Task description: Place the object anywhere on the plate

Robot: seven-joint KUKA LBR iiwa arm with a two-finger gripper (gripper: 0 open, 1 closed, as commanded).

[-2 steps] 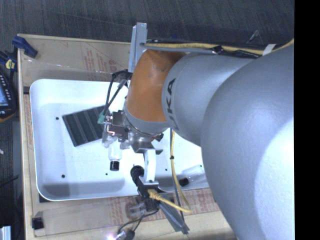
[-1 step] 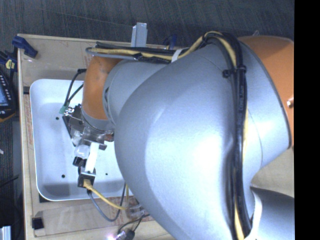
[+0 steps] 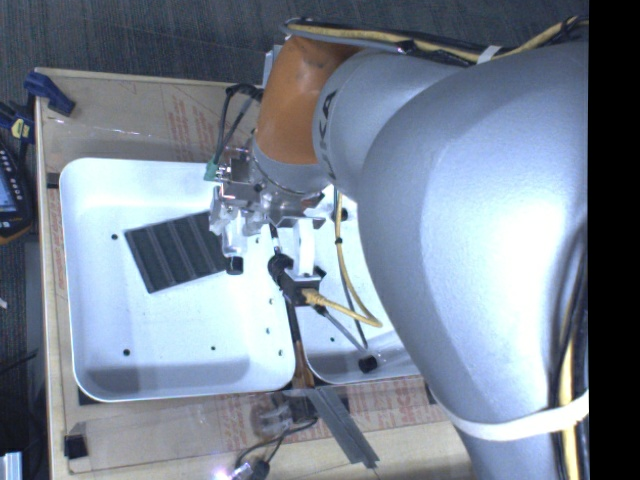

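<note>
Dark ribbed plate lies flat in left bin; gripper probably touches it, grip state unclear.

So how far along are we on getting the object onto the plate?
Nothing looks done yet. The dark ribbed plate lies flat in the left bin with nothing on it. In hand: the gripper hangs at the plate's right edge, but I can't make out any object between its fingers, nor whether they are open. Left: getting an object onto the plate. The arm covers most of the right bin.
</note>
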